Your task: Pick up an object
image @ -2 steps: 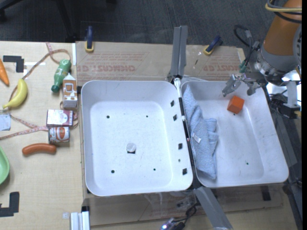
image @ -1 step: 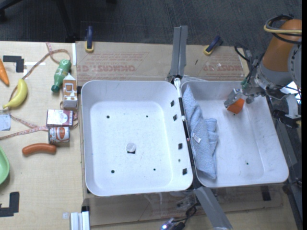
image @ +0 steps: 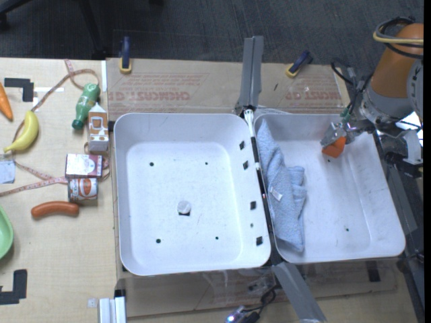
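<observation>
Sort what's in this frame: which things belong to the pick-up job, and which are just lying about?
Job:
gripper, over the right bin
small orange object at the gripper
blue-grey cloth in the right bin
small round grey item in the left bin

Lying about, on the bench left of the bins:
banana
green bottle
sausage
small can

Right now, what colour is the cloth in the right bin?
Light blue-grey; the cloth shows best in the camera view.

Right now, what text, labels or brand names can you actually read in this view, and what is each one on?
"CHEMCAT", faint red print, seemingly mirrored, only partly legible: on the cardboard sheet behind the bins.
Small carton: printed label, too small to read.
Small can: label too blurred to read.
Small packet: print unreadable.
No text on the white bins or the blue cloth.
</observation>
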Controlling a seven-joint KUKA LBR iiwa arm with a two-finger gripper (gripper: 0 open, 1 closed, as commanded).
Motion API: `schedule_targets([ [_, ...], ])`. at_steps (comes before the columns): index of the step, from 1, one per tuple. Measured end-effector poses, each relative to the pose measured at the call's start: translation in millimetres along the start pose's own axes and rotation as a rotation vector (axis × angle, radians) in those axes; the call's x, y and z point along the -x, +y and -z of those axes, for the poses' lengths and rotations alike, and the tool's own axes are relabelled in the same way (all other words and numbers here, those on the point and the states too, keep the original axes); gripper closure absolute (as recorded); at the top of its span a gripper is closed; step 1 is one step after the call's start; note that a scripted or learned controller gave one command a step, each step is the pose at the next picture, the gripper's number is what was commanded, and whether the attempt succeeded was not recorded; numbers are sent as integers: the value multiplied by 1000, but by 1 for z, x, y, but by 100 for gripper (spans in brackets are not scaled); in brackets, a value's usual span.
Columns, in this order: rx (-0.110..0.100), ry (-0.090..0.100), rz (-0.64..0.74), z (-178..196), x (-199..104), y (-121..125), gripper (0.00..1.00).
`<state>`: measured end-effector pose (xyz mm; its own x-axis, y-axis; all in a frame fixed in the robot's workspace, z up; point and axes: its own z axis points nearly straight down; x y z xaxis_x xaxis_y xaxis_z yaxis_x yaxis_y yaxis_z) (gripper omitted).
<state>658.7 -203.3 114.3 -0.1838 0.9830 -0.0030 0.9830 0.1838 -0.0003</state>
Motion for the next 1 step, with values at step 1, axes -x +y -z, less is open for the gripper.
schedule_targets([
  [1,2,2,65,83,-61,13,100],
])
